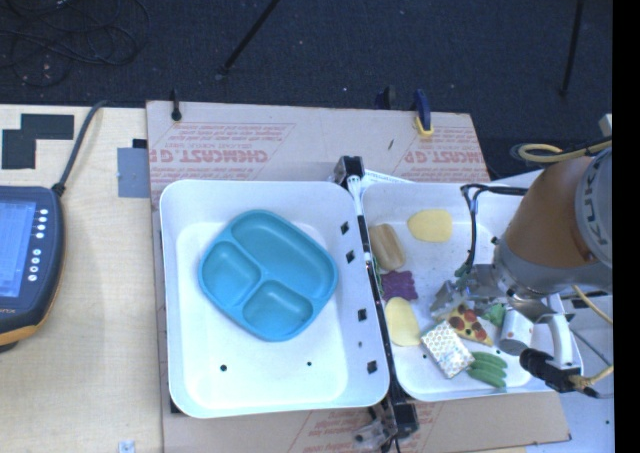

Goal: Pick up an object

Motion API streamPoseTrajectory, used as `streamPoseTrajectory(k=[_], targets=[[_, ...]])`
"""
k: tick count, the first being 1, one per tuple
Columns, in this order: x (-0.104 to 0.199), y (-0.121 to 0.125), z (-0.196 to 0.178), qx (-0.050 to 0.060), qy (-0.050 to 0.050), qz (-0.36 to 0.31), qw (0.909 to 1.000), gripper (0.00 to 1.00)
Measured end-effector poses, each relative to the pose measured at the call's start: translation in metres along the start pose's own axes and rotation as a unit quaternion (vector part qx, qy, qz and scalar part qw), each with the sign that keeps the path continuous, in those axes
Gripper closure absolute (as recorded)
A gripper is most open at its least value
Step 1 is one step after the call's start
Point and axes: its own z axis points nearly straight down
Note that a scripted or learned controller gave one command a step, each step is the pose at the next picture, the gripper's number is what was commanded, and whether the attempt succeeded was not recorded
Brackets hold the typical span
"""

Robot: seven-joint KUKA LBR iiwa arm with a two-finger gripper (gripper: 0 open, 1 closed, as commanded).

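At the near edge of the right-hand shallow white plastic bin (pixel 425 388) lie a green pod-shaped toy vegetable (pixel 488 369) and, just beside it to the left, a small white square packet with a dotted face (pixel 447 350). A little farther in sits a flat slice-shaped toy with red and yellow spots (pixel 467 324), with a pale yellow rounded toy (pixel 402 321) to its left near the divider. The two-finger gripper (pixel 458 293) hangs low over the slice-shaped toy — whether it is spread or pressed together I cannot tell — below the grey arm's orange band (pixel 545 216). Beyond lie a purple toy (pixel 399 284), a tan bread-like piece (pixel 387 246) and a yellow oval toy (pixel 431 225). The left white bin (pixel 190 371) holds a blue three-compartment plastic plate (pixel 268 274) — roughly central.
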Motion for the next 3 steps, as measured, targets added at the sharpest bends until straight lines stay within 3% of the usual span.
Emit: streamPoseTrajectory(k=[1,2,3], targets=[[0.037,-0.012,-0.014,0.001,0.000,-0.003,1.0000,1.00],[0.035,-0.013,-0.014,0.001,-0.001,-0.002,1.0000,0.00],[0.013,0.041,0.010,-0.001,-0.002,-0.004,1.0000,0.00]])
